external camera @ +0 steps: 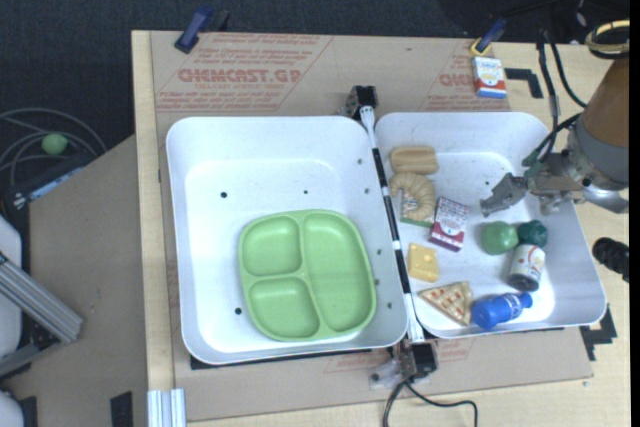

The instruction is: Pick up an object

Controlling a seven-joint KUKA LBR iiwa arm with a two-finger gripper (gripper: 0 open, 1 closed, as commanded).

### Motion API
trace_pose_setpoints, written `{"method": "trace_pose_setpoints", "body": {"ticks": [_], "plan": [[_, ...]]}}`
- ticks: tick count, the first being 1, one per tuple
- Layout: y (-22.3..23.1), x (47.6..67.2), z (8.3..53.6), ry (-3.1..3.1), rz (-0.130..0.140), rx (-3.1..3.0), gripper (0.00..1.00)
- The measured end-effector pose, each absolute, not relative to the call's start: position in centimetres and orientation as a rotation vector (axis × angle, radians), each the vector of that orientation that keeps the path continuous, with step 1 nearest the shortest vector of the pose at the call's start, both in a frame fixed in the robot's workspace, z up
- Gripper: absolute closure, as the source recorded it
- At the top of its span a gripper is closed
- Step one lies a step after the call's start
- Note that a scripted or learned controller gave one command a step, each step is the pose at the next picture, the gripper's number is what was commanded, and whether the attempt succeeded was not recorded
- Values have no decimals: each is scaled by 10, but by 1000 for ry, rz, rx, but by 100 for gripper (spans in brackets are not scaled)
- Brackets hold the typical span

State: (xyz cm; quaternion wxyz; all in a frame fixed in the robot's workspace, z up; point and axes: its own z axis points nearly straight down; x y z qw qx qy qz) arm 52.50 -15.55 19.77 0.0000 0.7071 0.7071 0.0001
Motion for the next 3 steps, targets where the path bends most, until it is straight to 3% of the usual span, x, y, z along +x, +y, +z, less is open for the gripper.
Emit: {"method": "trace_pose_setpoints", "body": {"ticks": [1, 2, 3], "plan": [[-189, 523, 121, 2217, 1, 2219, 0], [-207, 489, 84, 2220, -3, 2224, 0], [-207, 490, 95, 2219, 0, 2222, 100]]}}
